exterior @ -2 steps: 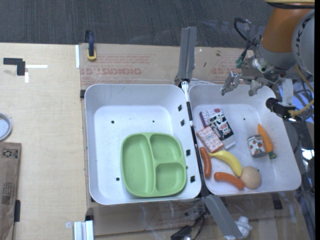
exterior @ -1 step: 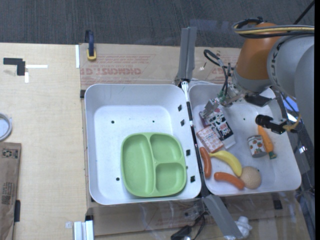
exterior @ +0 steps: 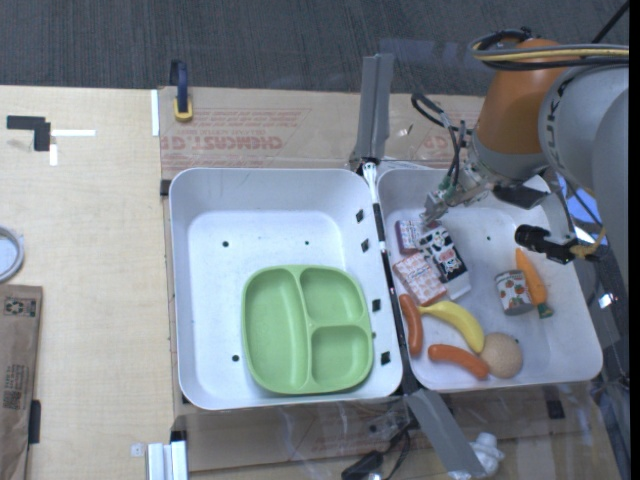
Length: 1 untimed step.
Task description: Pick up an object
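Two hot dogs [exterior: 411, 324], one banana [exterior: 456, 320]

Red lettering runs upside down along the cardboard sheet [exterior: 262, 128] lying behind the two white bins; it appears to spell "CHEMCAST GP", though the print is faint. A recycling symbol is printed in black on the brown paper bag [exterior: 18, 353] at the left edge of the surface. The small packets [exterior: 432, 260] in the right-hand bin carry printed labels in red, black and white, but none of that print is large enough to read.
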### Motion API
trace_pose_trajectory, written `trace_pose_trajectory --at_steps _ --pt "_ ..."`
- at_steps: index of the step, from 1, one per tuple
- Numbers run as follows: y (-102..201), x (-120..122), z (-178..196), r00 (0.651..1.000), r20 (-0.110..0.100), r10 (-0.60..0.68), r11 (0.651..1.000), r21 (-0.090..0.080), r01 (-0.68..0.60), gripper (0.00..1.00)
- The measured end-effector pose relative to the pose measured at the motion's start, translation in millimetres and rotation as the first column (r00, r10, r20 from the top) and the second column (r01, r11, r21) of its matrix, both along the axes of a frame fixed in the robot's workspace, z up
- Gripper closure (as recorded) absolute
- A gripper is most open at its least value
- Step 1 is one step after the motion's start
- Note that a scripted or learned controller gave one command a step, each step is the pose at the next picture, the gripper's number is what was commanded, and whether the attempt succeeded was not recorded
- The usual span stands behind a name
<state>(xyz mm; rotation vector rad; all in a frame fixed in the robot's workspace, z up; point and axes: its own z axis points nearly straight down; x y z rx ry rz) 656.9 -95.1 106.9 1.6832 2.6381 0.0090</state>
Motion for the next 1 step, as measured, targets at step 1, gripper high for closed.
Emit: trace_pose_trajectory --at_steps 1 --pt "-0.1 0.0 0.0 1.0 0.0 0.0 1.0 0.0 0.0 0.0"
